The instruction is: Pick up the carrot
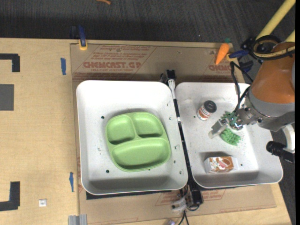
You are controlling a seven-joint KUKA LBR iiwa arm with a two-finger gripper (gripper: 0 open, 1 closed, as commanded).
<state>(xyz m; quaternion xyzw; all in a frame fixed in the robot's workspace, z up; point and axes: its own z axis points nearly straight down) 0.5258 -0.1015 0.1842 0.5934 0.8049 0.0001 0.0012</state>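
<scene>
The gripper [220, 128] is low in the right bin [267, 172], right at a green leafy piece [230, 136], and from this slant I cannot tell how it is set. The carrot [222, 53] lies outside both bins, on the cardboard [117, 62] behind the right bin's far rim, well apart from the tool. To do this well, I'd say the arm must lift clear of the small jar [206, 109] and the packet [220, 163], cross that rim, and descend square over the carrot's middle.
</scene>
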